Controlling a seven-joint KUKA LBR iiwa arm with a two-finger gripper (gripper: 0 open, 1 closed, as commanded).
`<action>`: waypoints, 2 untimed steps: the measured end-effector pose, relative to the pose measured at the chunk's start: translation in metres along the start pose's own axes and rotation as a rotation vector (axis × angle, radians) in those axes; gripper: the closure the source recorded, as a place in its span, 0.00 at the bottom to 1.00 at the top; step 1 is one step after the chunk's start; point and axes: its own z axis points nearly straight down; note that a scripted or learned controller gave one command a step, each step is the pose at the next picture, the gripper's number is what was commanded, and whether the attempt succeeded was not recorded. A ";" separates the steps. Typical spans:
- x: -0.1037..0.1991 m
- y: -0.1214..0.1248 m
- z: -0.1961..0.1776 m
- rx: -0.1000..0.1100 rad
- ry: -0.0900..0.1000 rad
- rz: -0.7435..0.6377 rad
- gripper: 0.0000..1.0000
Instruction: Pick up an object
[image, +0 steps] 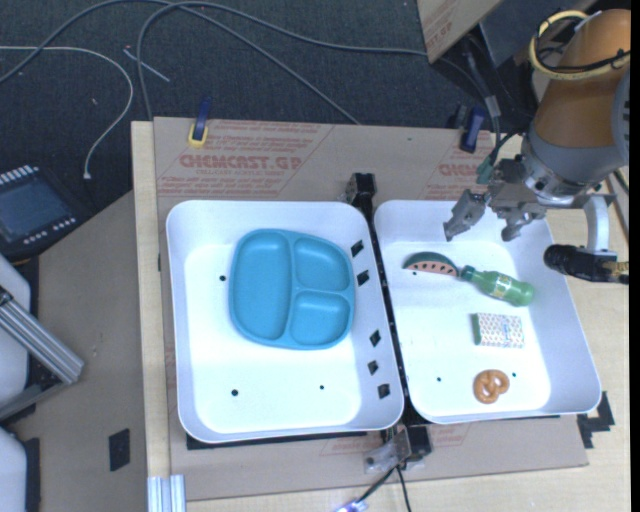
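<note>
Camera view: pincer (487, 217) spread, nothing between fingers, upper right of frame over right bin (570, 320). Watermelon slice (430, 266), green bottle (497, 284) just below, loose, likely targets; pretzel (490, 385) lower.

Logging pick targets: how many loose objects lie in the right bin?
4: a watermelon slice at the upper left, a green bottle beside it, a patterned sponge mid-bin, and a pretzel nearest the front edge.

"CHEMCAST GP" on brown board (250, 155)
</note>
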 end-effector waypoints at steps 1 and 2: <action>0.000 0.002 -0.008 -0.014 -0.001 -0.003 0.00; 0.000 0.004 0.056 -0.007 -0.001 -0.002 0.00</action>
